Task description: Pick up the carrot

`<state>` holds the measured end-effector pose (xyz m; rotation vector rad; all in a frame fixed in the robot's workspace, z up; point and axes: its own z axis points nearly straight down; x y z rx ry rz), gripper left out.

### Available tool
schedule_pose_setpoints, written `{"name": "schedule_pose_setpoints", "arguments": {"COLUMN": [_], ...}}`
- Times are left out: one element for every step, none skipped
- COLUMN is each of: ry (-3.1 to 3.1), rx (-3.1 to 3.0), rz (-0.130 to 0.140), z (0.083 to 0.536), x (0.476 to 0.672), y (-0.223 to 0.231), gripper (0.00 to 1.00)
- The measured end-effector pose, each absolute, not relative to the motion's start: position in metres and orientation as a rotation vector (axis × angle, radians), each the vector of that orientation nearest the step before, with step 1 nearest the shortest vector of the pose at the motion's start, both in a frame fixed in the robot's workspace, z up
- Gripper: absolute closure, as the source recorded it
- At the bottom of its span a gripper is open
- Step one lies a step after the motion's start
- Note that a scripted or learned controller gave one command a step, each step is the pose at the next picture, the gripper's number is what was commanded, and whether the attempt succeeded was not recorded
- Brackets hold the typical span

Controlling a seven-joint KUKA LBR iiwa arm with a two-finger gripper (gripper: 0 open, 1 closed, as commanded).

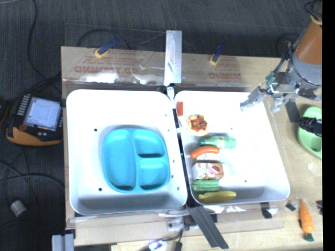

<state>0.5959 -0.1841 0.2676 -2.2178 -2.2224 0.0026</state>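
Gripper (263, 99) hovering at the right bin's (261, 156) 1 o'clock rim | fingers seemingly spread, holding nothing | carrot (204, 151) lying near the bin's 9 o'clock side.

Red print runs along the cardboard sheet (152, 67) behind the bins, under clear plastic, too blurred to read; the packet (208, 170) bears print too small to read.

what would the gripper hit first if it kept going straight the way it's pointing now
The gripper points left and down over the right bin. Going on, it would probably meet bare bin floor first, short of the carrot; depth is unclear from this one view.
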Motion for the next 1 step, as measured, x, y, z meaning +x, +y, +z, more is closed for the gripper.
{"name": "schedule_pose_setpoints", "arguments": {"ry": [-2.230], "rx": [-2.210], "rz": [0.005], "z": [0.2048], "x": [0.5468], "y": [-0.2035], "gripper": [0.00]}}
